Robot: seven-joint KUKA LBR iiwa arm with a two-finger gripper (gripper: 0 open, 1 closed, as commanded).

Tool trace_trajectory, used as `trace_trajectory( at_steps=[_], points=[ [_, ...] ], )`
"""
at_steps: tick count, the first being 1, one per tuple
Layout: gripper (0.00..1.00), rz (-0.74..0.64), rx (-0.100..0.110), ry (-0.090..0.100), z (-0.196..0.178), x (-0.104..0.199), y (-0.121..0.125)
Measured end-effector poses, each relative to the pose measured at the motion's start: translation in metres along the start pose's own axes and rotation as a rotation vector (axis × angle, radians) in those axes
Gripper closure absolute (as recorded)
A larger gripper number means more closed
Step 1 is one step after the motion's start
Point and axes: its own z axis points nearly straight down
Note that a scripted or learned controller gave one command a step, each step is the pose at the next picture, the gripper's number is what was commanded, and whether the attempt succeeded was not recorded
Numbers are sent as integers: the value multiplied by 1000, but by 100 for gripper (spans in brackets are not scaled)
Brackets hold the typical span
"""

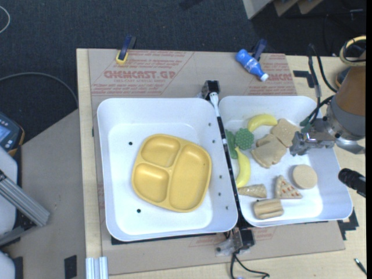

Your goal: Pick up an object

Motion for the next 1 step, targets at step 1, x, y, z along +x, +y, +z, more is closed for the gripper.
trace_trajectory(
  at_steps=[1],
  points=[
    [100,-2,1,1,-19,0,1]
  ],
)
